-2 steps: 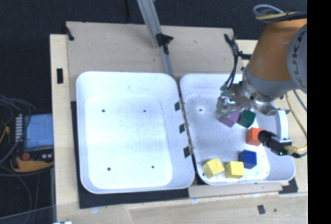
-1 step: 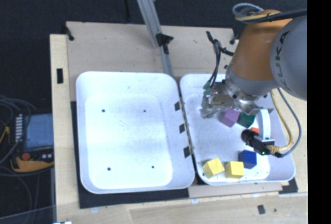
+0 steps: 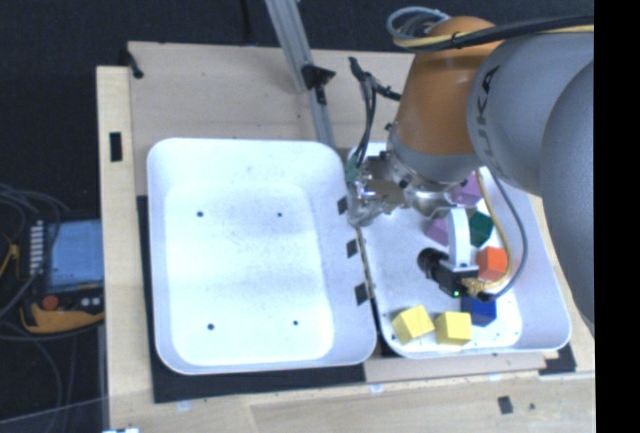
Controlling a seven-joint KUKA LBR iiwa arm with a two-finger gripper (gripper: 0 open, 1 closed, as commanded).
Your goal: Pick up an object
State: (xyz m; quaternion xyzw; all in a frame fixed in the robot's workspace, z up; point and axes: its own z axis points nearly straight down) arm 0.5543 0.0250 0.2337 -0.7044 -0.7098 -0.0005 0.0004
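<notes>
Objects for picking lie in the right bin [image 3: 400, 256], grouped toward its near and right sides. Left yellow block [image 3: 413, 324] and right yellow block [image 3: 453, 327] sit side by side at the near rim, close together. Blue block [image 3: 482, 310] rests just beside the right yellow block, on its far right. Orange block [image 3: 492, 263] lies farther back, with a green piece [image 3: 482, 224] beyond it and a purple piece [image 3: 465, 191] partly hidden under the wrist.

Gripper [image 3: 375, 193] is positioned over the far left part of the right bin, near the rim shared with the left bin [image 3: 250, 251]. No object shows in its grasp; whether it is released or clenched cannot be told. Arm [image 3: 530, 101] enters from the right, its orange band [image 3: 445, 91] above the wrist. Both bins rest on the bench [image 3: 200, 91]. A metal strut [image 3: 285, 11] rises at a slant behind them.
</notes>
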